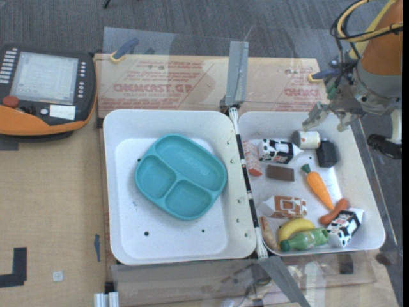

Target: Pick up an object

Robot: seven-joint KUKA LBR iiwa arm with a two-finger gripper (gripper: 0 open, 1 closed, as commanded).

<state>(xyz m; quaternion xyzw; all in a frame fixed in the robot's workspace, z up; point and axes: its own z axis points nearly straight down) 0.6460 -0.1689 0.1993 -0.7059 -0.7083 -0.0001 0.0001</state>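
Gripper (332, 112) hovering over the far edge of the right bin (374, 197), fingers spread and holding nothing. Nearest targets just below: white cylinder (309, 139) and black block (326, 153), side by side. Could nudge one while closing on the other, given the crowding. Could also clip the bin wall. Fingertips blurred, possibly lower than they look. Arm cut off at the frame edge.

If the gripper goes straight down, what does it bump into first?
Probably the white cup lying near the right bin's back edge; the gripper hangs just above it. Depth is hard to judge, so it might miss and meet the bin's rim.
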